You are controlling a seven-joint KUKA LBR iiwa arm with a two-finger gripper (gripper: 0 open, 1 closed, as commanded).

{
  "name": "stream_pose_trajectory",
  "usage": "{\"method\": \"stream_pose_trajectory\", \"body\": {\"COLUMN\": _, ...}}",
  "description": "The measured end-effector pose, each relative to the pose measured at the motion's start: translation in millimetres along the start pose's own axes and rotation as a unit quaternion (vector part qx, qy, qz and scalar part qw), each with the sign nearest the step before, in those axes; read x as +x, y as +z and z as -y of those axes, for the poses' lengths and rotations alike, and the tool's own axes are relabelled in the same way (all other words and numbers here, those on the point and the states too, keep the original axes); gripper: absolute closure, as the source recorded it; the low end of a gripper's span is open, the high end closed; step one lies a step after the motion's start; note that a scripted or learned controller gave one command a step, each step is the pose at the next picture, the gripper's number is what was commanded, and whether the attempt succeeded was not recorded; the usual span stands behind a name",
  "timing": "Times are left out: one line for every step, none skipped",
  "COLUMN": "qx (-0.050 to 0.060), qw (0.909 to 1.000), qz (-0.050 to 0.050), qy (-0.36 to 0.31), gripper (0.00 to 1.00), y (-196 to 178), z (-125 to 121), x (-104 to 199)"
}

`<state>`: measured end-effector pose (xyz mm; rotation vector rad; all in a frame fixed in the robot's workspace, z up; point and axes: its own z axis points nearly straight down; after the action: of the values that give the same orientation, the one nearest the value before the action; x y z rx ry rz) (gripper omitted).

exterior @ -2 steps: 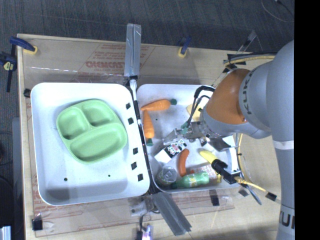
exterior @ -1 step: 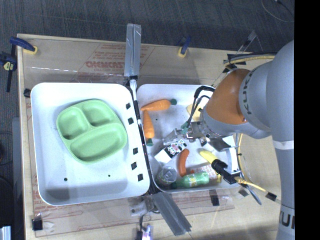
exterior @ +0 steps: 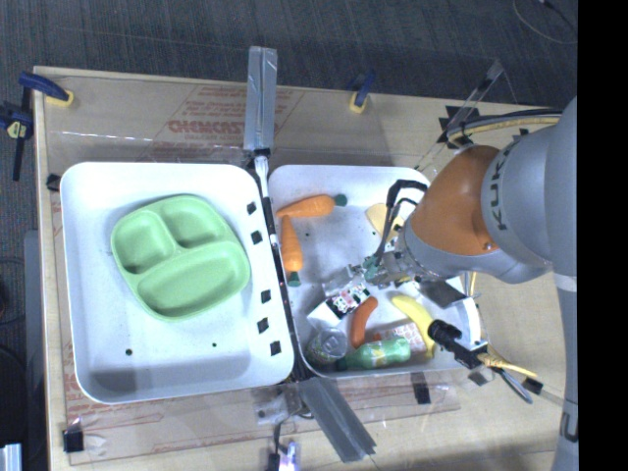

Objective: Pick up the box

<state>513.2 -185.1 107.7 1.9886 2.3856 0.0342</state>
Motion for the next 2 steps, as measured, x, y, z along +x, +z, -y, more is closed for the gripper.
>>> {"method": "stream_pose_trajectory", "body": {"qx": 0.021, "qw": 0.9994, "qz": -0.006, "qy": 0.029, "gripper": 0.00, "y": 11, "z": -23, "x": -23}}
{"method": "stream_pose_trajectory", "body": {"qx": 0.022, "qw": 0.9912, "qz": -0.005, "qy": 0.131, "gripper": 0.00, "y": 20, "z": -77, "x": -39}}
